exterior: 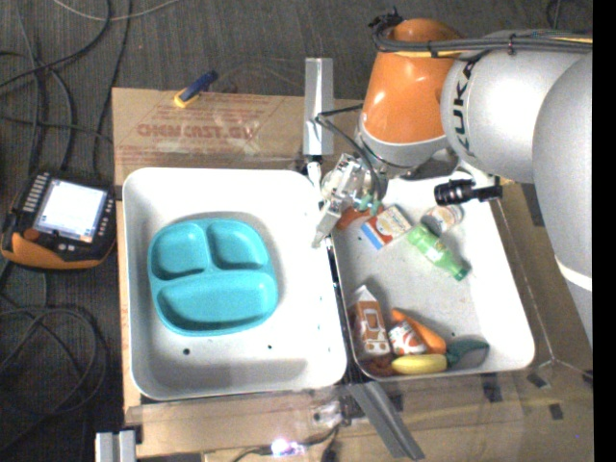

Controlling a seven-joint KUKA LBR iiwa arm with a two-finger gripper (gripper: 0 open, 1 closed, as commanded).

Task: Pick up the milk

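A small white carton with red and blue print [389, 225], seemingly the milk, lies flat at the back left of the right bin [500, 301]. My gripper [330, 210] hangs just left of it, over the rim between the two bins, tilted down toward the left. A red bit of packaging [352, 220] shows right under the gripper, touching the carton's left end. A second carton, brown and orange with a white gabled top [369, 322], lies at the bin's front left.
A green bottle [438, 249] lies right of the white carton. A carrot [421, 328], a banana [420, 363] and a dark green item [467, 351] crowd the right bin's front. A teal divided plate [214, 275] sits in the left bin [144, 354]. The arm [462, 94] looms over the back right.
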